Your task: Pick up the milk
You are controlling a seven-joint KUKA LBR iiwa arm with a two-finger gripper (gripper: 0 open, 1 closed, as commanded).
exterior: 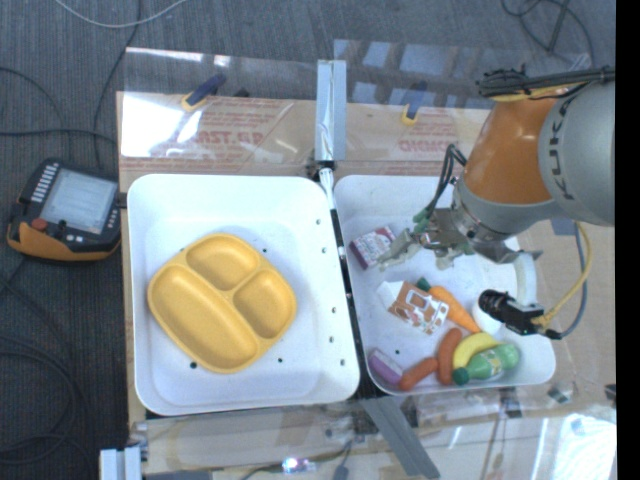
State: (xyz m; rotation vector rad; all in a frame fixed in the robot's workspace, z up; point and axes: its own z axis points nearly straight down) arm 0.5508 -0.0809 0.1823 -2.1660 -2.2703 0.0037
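The milk (418, 306), a small orange and white carton, lies on its side near the middle of the right bin (360, 193). Its long axis runs slantwise, one end toward the bin's left wall, the other toward the near right corner. A carrot (455, 308) touches its right side. Toward the near edge lie a sausage (418, 372), a banana (478, 346), a green bottle (490, 364) and a purple thing (384, 368) that is hard to make out. A pink and white packet (372, 245) lies by the left wall. The gripper (425, 243) hangs above the bin just beyond the milk, apart from it, beside the packet; its fingers (398, 251) look spread with nothing between them. The arm (530, 158) covers the bin's far right corner. The left bin (150, 208) bears a yellow divided plate (222, 301).
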